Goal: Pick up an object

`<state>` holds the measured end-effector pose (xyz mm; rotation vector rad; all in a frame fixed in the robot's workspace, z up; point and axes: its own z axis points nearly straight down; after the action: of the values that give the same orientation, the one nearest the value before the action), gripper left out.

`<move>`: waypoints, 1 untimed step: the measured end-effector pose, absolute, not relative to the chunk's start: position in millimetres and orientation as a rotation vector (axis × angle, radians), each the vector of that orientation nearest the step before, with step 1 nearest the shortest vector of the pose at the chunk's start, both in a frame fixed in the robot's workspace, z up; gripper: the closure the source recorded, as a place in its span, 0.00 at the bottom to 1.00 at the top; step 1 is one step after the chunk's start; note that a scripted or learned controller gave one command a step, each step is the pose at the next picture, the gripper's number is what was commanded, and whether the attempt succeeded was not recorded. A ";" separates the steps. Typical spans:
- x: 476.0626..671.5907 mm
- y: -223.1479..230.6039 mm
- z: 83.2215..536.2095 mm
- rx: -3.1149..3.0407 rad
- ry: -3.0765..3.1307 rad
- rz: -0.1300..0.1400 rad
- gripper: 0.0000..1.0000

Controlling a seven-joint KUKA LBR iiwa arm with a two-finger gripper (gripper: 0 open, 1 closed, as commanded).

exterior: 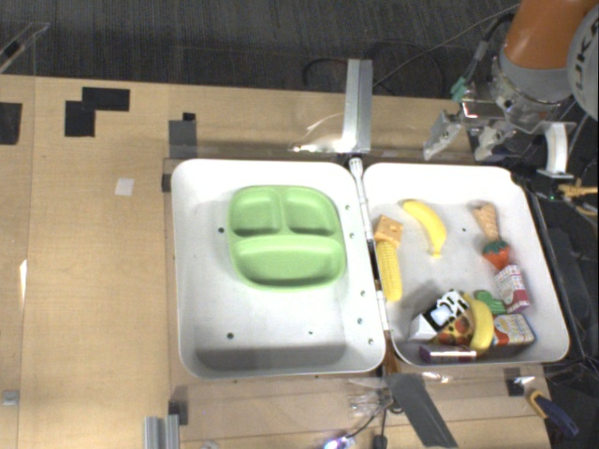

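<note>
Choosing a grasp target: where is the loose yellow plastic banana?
The yellow plastic banana lies in the right white bin, upper middle, between the yellow corn cob and the ice cream cone.

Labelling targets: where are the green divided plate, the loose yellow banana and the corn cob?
green divided plastic plate (281, 260): camera view, large lower compartment.
yellow banana (427, 223): camera view, mid-curve.
yellow corn cob (389, 271): camera view, middle.

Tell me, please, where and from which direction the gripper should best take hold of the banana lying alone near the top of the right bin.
Probably the banana at its thick middle, coming straight down from above. It lies flat and curved on the right bin floor with bare space all round, so fingers could close across its narrow width. The gripper sits beyond the bin's far rim.
</note>
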<state>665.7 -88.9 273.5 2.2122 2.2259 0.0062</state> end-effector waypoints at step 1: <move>578.1 -85.2 168.5 2.198 2.243 0.004 0.00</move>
<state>578.1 -85.2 168.5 2.1978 2.2426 0.0038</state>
